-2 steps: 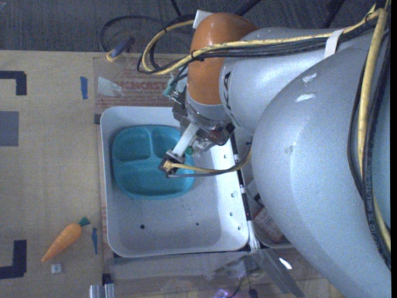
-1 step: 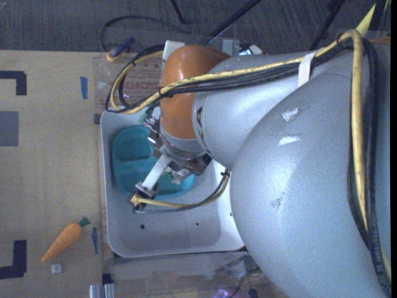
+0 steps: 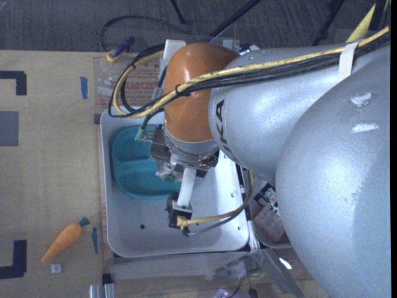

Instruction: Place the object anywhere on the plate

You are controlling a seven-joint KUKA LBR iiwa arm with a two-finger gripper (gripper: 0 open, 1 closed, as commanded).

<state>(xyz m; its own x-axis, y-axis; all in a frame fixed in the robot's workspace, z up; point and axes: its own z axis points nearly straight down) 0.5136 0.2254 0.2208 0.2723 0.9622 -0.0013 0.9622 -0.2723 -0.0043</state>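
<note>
A teal plate [image 3: 131,166] lies in the left part of the white bin [image 3: 124,238]; its right side is hidden under the arm. My gripper [image 3: 164,167] hangs below the orange wrist band, over the plate's right edge, and the wrist covers most of it. An orange toy carrot [image 3: 62,241] with a green top lies on the wooden bench outside the bin, off the bin's lower left corner. I see nothing held by the gripper.
The big grey arm [image 3: 298,135] covers the right half of the view and most of the second bin [image 3: 271,225]. Black and blue tape marks [image 3: 84,87] sit on the bench. A tiny pale piece [image 3: 56,267] lies below the carrot.
</note>
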